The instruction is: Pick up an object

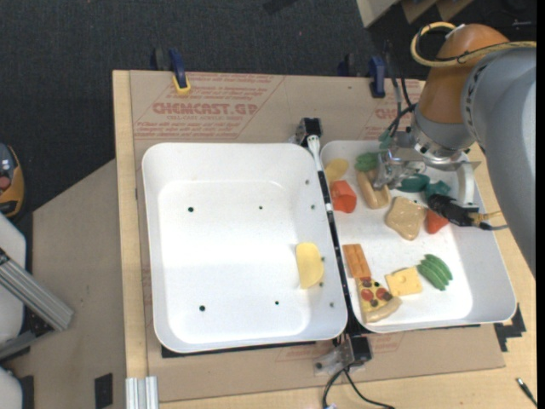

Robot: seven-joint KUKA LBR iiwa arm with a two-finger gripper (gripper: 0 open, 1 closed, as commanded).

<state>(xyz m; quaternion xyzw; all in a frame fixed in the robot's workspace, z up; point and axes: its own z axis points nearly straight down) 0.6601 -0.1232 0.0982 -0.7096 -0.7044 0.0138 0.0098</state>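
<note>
Toys crowd the right bin: a tan bread-like block and a teal piece lie right under the gripper, with an orange-red piece and a beige lump just beside them. Whether the pincer is apart or together I cannot tell from here; the wrist hides it. My worry is a bad catch, two things at once or one nudged aside, since they lie so close. The bin's far rim is near, leaving little room there. A yellow piece lies alone in the left bin, with open floor around it.
</note>
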